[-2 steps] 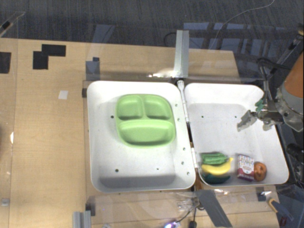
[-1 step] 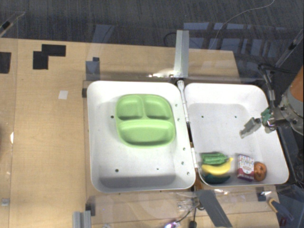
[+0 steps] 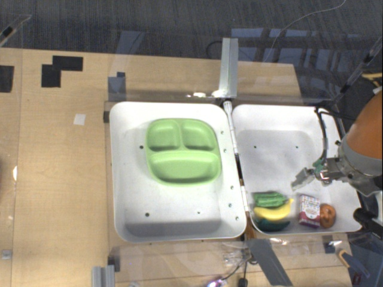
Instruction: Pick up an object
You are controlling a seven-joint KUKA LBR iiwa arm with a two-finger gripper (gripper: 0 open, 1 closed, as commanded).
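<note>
My gripper (image 3: 303, 177) hangs over the right bin (image 3: 269, 130), near its right side, with the grey arm and its orange band (image 3: 365, 133) coming in from the right edge. Along the bin's front wall lie a yellow banana (image 3: 273, 211) with a green vegetable (image 3: 270, 199) just behind it, a small purple and white carton (image 3: 309, 210) and a red-brown fruit (image 3: 327, 214). The gripper sits above and slightly behind the carton, apart from all of these objects. I see nothing held in it.
The left bin (image 3: 128, 178) holds a green divided plate (image 3: 181, 149) at its middle. A metal divider post (image 3: 229, 64) stands between the bins at the back. Black cables (image 3: 324, 130) run down the right bin's far right side.
</note>
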